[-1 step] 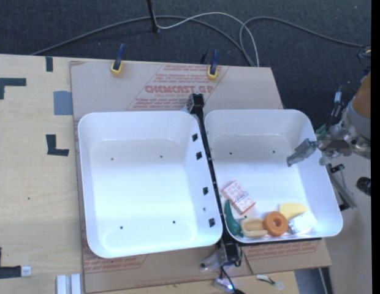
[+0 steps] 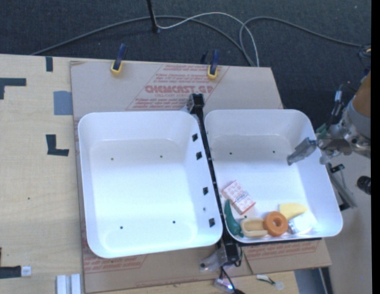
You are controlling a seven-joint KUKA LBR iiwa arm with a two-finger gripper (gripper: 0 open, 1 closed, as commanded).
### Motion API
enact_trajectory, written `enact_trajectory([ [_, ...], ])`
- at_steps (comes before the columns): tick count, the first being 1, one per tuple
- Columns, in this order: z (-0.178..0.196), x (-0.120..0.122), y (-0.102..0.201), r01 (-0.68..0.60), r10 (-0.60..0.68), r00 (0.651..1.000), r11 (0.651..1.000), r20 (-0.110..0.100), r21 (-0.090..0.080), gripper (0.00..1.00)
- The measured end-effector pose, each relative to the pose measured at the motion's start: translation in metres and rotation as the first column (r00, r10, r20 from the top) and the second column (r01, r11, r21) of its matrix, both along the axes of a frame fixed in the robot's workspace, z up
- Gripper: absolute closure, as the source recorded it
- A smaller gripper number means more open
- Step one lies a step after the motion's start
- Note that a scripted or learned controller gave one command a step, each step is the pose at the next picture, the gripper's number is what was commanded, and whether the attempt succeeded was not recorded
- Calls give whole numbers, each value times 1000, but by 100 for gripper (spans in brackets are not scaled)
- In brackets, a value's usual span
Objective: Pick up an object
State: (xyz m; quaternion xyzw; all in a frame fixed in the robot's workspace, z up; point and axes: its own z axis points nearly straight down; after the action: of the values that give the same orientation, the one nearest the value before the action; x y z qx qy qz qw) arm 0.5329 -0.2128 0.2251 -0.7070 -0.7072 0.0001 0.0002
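Several small objects lie together at the front of the right bin (image 2: 263, 122): a red-and-white packet (image 2: 238, 196), a green piece (image 2: 231, 221), a tan bun-like piece (image 2: 254, 227), an orange ring (image 2: 276, 223), a yellow wedge (image 2: 292, 211) and a white lump (image 2: 303, 225). My gripper (image 2: 304, 149) hangs over the right bin's right rim, well behind and to the right of that cluster. I see nothing held in it.
The left bin (image 2: 92, 133) sits beside the right one, with a black divider strip (image 2: 204, 164) between them. Both rest on a cardboard sheet (image 2: 171, 87) held by two yellow clamps (image 2: 118, 66). Cables run across the dark floor behind.
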Motion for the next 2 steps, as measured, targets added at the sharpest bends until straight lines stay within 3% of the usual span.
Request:
enact_trajectory([
  [2,-125,-6,1,0,0,1000,1000,-6,2,0],
])
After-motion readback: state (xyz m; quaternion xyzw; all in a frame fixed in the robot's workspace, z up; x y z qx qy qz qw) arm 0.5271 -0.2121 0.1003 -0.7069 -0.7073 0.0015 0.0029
